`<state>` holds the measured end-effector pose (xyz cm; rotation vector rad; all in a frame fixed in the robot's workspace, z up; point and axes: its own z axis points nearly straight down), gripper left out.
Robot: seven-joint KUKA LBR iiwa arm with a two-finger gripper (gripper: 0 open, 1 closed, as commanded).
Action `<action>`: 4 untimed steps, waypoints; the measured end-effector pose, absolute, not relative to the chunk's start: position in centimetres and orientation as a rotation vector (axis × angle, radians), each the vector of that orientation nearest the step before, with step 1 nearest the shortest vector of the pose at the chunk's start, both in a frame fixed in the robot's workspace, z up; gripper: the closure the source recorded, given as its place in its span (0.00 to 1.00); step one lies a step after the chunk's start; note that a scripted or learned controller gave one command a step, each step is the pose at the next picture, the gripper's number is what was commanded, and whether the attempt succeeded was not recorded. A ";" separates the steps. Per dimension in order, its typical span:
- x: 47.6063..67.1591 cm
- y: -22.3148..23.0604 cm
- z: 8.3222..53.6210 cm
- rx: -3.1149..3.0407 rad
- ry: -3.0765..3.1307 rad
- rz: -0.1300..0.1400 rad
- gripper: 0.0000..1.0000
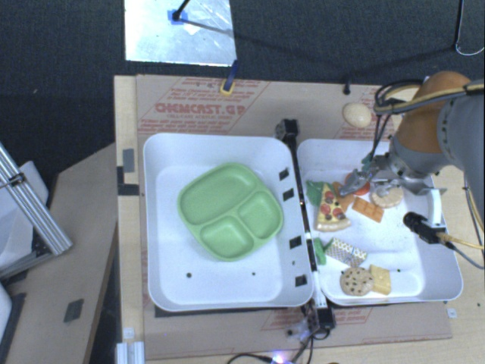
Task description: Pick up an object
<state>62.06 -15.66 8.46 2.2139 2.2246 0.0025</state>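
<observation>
My gripper (356, 182) hangs low over the upper middle of the right bin (436, 279), reaching in from the right. Just below and left of it lies a toy pizza slice (331, 208). An orange cracker-like piece (367, 209) sits right under the gripper, and a pale round biscuit (387, 196) lies beside it to the right. Nothing is visibly held between the fingers. Lower in the bin are a speckled wafer (345, 251), a chocolate chip cookie (354, 280) and a yellow cheese-like block (380, 279).
The left bin (163, 279) holds a green divided plate (229, 211). A small green piece (314, 192) lies at the right bin's left wall. A beige egg-shaped object (357, 114) rests on the bench behind the right bin. A black divider (299, 203) separates the bins.
</observation>
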 end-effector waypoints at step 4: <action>62.0 -15.7 22.5 2.212 2.226 0.003 1.00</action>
